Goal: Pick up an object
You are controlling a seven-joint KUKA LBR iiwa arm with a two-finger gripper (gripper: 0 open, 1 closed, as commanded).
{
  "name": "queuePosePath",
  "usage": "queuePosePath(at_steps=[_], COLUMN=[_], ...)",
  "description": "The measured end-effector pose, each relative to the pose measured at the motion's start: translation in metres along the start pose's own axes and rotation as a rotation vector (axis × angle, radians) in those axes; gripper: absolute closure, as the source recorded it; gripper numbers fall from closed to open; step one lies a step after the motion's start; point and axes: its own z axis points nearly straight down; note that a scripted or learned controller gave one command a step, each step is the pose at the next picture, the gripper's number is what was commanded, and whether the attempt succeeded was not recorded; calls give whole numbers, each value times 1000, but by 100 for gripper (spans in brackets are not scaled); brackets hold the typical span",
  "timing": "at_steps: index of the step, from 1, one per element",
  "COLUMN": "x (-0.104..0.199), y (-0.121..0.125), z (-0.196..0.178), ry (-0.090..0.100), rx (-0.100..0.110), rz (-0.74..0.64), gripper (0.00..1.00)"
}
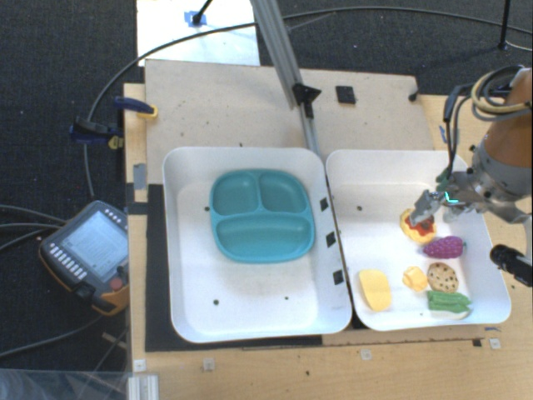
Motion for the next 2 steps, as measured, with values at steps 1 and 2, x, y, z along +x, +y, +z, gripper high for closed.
queuePosePath(at_steps=[1,2], x=[0,1], y=[1,-4], z=[-1,60], ry=[0,0], rx=[-3,1], rz=[0,3], gripper=[0,0])
